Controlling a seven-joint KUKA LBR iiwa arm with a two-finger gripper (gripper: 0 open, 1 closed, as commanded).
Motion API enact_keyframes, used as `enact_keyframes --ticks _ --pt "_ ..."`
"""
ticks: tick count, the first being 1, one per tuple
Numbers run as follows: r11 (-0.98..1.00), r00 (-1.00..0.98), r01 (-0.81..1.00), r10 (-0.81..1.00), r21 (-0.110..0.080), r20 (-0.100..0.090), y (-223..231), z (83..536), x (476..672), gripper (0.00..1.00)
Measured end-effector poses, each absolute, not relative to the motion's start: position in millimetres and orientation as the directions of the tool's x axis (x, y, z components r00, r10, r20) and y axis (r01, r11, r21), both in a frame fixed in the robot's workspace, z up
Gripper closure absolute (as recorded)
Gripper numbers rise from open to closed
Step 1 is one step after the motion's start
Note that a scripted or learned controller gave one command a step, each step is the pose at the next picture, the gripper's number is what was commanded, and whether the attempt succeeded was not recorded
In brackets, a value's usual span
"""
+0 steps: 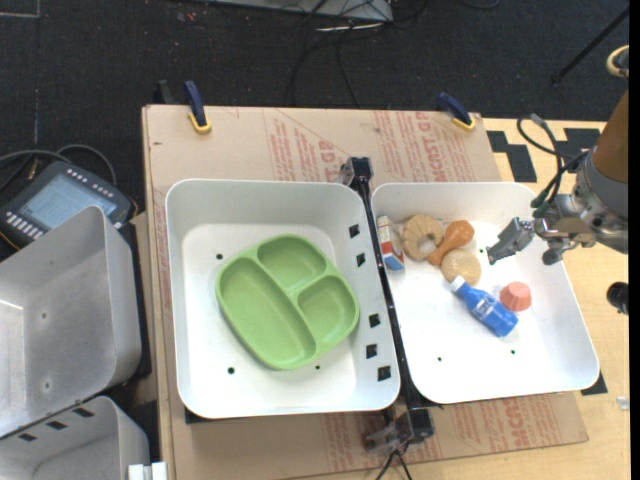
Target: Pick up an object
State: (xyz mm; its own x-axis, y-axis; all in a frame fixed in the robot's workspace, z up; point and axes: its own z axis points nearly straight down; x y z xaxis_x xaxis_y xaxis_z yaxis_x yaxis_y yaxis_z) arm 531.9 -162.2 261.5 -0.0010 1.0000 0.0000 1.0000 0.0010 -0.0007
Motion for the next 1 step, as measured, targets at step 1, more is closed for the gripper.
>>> enact_keyframes --ticks 1 --pt "-0.003 0.003 1.0 1.0 -0.006 0.001 -170.3 205.2 525.5 0.0"
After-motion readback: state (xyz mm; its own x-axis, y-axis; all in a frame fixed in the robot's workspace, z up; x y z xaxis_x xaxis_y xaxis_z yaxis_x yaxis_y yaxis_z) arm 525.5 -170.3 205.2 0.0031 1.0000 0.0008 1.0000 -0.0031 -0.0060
